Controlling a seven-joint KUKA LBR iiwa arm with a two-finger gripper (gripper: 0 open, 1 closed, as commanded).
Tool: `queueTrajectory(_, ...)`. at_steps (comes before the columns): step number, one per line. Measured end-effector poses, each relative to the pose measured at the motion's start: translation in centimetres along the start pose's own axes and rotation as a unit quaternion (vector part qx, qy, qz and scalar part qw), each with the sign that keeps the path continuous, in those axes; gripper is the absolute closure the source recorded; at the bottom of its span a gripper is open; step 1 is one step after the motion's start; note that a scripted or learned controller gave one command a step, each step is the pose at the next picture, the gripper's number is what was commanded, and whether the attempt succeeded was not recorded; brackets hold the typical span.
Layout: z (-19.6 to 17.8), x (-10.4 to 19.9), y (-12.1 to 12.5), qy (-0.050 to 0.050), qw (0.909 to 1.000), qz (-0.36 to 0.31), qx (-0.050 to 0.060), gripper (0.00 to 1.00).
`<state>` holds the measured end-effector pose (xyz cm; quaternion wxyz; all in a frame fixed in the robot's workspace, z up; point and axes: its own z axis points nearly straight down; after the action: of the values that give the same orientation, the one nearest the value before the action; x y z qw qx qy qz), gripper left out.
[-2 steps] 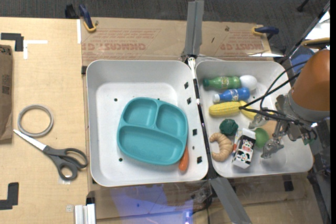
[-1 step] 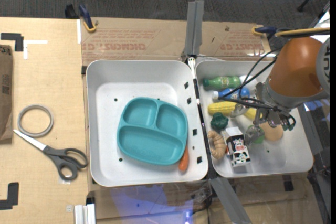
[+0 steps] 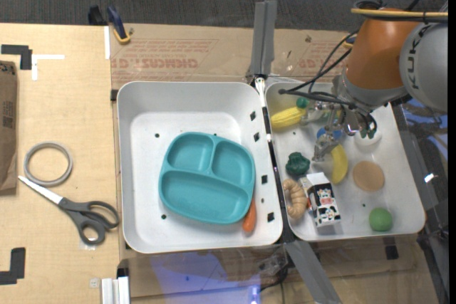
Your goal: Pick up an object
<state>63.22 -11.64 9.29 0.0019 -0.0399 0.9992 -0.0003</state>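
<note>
My gripper hangs over the upper middle of the right bin, below the arm's orange band. Its tip is just left of a yellow banana-like piece and above a dark green broccoli. Nothing is visibly held. Other objects in this bin are a yellow corn cob, a knobbly tan piece, a white carton, a tan round disc and a green ball.
The left bin holds a teal divided plate with an orange carrot at its lower right edge. Scissors and a tape ring lie on the bench to the left.
</note>
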Motion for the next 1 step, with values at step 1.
queueTrajectory(1, -0.02, 5.01, -3.16, 0.0, 0.9995, -0.03, 0.0, 0.0)
